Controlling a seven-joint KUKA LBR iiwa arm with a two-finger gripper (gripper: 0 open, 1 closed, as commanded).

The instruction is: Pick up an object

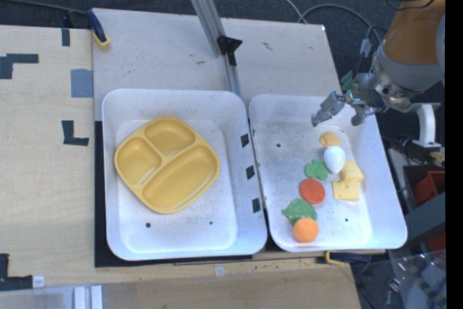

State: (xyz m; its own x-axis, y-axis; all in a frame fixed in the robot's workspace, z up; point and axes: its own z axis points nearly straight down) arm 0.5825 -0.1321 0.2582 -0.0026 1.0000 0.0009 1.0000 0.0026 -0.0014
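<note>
Hovering with fingers spread and holding nothing, the gripper (340,109) is poised just beyond the white egg (334,158) in the right bin (383,217); crowded toy foods are risking a missed grasp.

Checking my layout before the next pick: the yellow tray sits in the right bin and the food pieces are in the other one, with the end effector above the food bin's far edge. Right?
Not quite. The camera view shows the yellow tray in the left bin; the food pieces, like the egg and orange, are in the right bin. The end effector is above that bin's far edge, as you said.
</note>
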